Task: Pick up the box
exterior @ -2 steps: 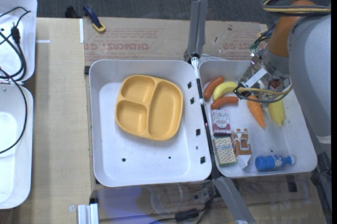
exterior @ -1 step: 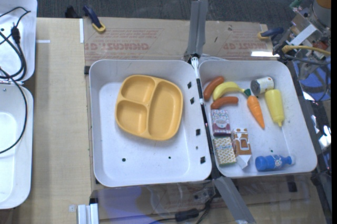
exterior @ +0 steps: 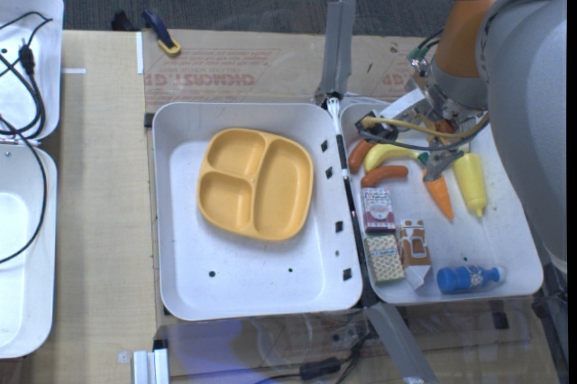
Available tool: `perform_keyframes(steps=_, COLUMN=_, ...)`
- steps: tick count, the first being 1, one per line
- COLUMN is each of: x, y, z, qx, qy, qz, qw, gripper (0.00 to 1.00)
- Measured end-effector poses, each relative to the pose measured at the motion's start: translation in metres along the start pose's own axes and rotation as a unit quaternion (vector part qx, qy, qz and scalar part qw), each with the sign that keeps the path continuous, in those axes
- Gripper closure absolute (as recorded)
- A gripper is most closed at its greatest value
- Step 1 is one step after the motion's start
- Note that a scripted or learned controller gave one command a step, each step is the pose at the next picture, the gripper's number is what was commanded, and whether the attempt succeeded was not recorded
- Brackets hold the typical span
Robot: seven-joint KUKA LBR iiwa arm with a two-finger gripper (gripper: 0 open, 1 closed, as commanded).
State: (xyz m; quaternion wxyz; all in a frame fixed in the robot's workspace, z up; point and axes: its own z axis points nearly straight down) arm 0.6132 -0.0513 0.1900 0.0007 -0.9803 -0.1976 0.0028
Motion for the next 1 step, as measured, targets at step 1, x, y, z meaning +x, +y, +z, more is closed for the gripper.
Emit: perform_keyframes(steps=1, x=-0.0003, y=-0.0885, z=-0.0003, qx=0.000, qy=0.000, qz=-0.045, qw=0.9990, gripper=0.00)
